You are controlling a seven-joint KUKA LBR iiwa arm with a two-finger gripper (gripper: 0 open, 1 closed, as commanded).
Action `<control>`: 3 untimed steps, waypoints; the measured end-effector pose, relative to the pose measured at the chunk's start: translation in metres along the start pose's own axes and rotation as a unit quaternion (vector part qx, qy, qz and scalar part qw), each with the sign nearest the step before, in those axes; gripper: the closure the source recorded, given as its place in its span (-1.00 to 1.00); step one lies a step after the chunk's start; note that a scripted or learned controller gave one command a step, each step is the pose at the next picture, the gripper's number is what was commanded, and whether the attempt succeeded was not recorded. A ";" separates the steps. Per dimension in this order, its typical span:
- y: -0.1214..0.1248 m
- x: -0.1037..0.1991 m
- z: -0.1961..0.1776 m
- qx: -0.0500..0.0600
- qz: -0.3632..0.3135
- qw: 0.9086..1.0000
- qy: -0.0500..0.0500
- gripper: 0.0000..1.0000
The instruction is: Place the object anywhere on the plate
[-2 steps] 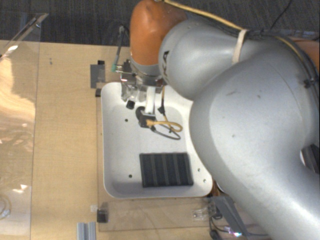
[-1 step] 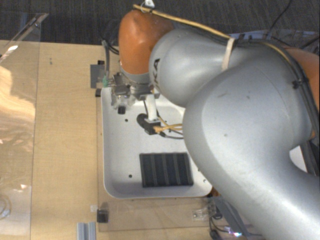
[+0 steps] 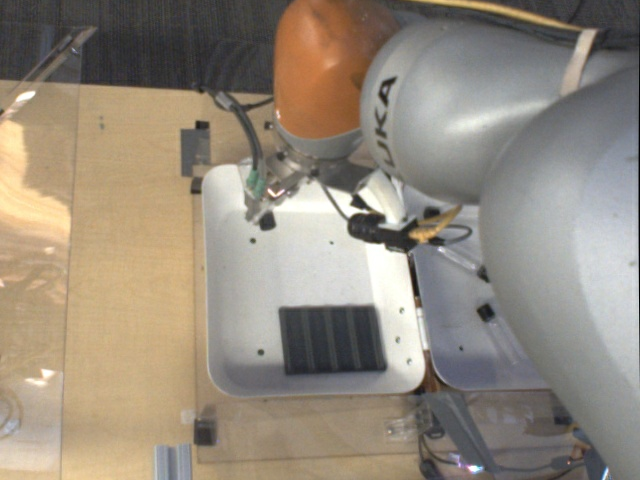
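Note:
The plate (image 3: 332,339) is a dark, ribbed rectangle lying flat in the near part of the left white bin (image 3: 225,298). My gripper (image 3: 263,211) hangs low over the far left corner of that bin, well behind the plate and to its left. A small green bit (image 3: 254,182) shows at the gripper's side, and I cannot tell whether it is the object or part of the tool. A small dark piece (image 3: 267,221) sits at the gripper's tip, just above the bin floor. The orange band (image 3: 320,63) and the grey arm cover the bin's far right.
The right bin (image 3: 470,353) lies mostly under the arm, with a small dark item (image 3: 486,312) on its floor. A black cable with a yellow connector (image 3: 405,231) hangs across the gap between the bins. The wooden bench (image 3: 120,268) stretches to the left.

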State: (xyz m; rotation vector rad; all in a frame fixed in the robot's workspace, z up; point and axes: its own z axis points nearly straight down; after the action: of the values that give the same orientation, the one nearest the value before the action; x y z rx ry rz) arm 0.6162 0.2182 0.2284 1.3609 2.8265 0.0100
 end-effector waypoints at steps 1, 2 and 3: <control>0.034 -0.026 0.109 0.003 0.115 0.993 0.000 1.00; -0.003 0.007 0.131 0.001 -0.031 1.000 0.000 1.00; 0.009 -0.003 -0.042 -0.002 -0.144 0.990 -0.001 1.00</control>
State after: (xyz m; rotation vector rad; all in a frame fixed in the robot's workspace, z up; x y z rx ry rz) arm 0.6249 0.2208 0.2702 0.9394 2.9875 0.0127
